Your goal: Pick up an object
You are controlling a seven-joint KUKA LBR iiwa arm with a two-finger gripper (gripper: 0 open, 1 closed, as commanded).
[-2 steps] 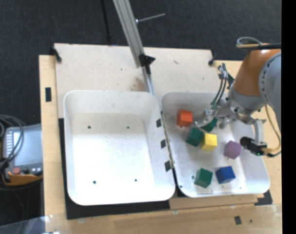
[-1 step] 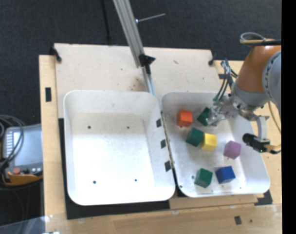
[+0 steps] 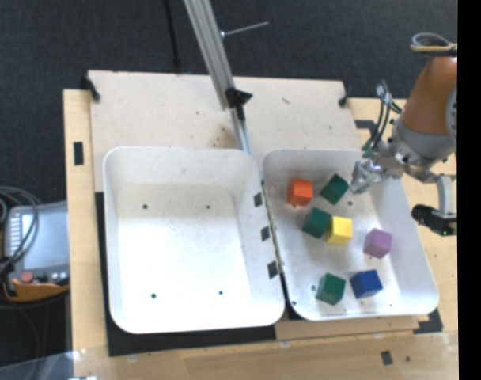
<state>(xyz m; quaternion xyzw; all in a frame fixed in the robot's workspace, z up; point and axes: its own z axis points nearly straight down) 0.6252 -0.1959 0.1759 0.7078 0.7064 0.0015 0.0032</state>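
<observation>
The right bin (image 3: 410,236) holds several small blocks. An orange block (image 3: 301,191) lies at its upper left, with a dark green block (image 3: 335,188) beside it. Lower down, a green block (image 3: 316,222) touches a yellow block (image 3: 341,229). A purple block (image 3: 377,242) sits to the right, and a blue block (image 3: 366,283) and another green block (image 3: 331,287) lie near the front. My gripper (image 3: 365,172) hangs over the bin's upper right part, just right of the dark green block, with nothing seen in it.
The left bin (image 3: 114,212) stands beside the right one. A slanted metal pole (image 3: 213,50) rises behind the bins. A grey device with cables (image 3: 31,248) sits off the bench's left edge.
</observation>
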